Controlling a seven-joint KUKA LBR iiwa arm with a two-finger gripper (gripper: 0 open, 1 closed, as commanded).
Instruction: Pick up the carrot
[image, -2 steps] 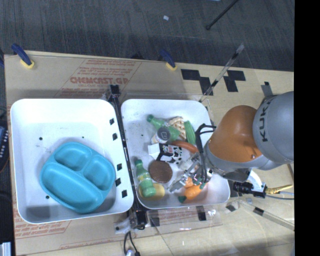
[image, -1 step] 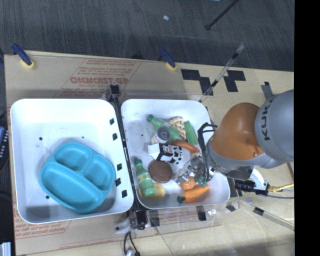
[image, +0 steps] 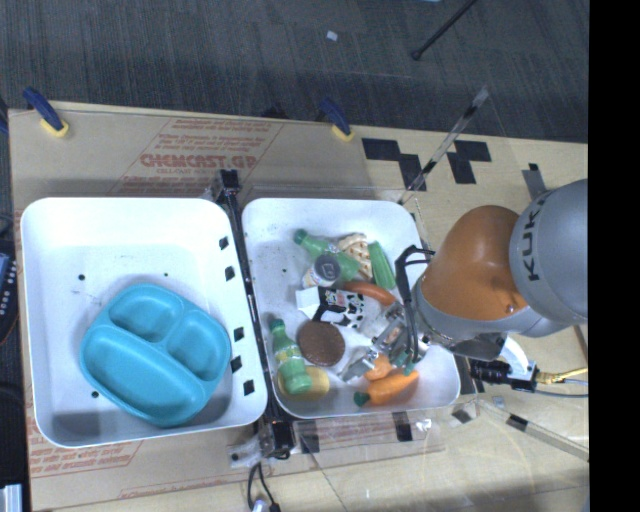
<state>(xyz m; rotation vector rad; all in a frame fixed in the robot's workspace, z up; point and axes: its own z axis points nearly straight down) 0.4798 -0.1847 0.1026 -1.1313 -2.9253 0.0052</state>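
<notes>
Reaching down into the right bin (image: 262, 300), the pincer (image: 385, 355) hangs low in the lower right of the frame, just above the carrot (image: 392, 386), which lies near the bin's bottom wall with its green end pointing left. How wide the pincer stands I cannot tell, since metal parts and clutter blur together there.

To do this step well, I judge the arm should settle straight down across the carrot's short width, about its middle, and close only once both sides are flanked.

Room is tight. The bin's lower rim sits just below the carrot and its right wall close by, so a lift straight up looks safer than a sideways drag. A brown disc (image: 322, 344) and a green bottle (image: 290, 365) lie just left, with more small toys crowded above. The left bin (image: 60, 225) holds a blue divided tray (image: 155, 350), well apart.
</notes>
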